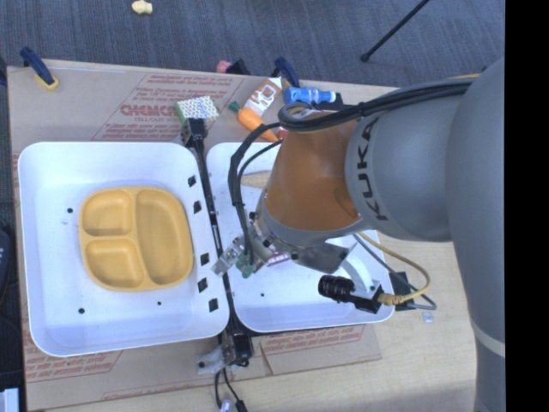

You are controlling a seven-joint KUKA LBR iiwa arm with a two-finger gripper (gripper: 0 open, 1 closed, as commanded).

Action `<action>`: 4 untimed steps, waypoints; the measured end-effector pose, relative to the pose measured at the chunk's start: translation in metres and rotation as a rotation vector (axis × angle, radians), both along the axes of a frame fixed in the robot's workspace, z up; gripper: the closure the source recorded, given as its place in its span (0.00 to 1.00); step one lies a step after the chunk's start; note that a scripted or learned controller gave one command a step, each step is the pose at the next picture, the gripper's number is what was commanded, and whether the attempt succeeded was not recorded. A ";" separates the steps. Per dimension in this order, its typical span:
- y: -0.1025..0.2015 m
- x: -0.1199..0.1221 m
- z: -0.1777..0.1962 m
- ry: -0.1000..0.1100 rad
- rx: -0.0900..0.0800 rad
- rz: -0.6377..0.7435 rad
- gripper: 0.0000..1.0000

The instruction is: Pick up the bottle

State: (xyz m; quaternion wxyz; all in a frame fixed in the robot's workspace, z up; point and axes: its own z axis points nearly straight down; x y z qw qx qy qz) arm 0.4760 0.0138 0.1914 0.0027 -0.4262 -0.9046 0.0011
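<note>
Arm (pixel 343 178) reaches in from the right, low over the right bin (pixel 292 312). Pincer (pixel 243 260) sits near that bin's left wall; can't tell its state, the wrist hides it. Bottle (pixel 257 103), white with an orange cap end, lies on the cardboard surface (pixel 129 110) just behind the right bin, outside it, partly hidden by the arm. Left bin (pixel 43 230) holds a yellow divided plate (pixel 135 236).
</note>
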 end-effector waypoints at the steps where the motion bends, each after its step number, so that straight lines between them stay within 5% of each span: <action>1: 0.048 0.003 0.045 -0.004 -0.001 -0.058 1.00; 2: 0.073 0.000 0.047 -0.005 -0.001 0.089 1.00; 3: 0.037 0.001 0.083 -0.006 0.000 0.170 1.00; 4: 0.101 0.000 0.088 -0.007 0.000 0.250 1.00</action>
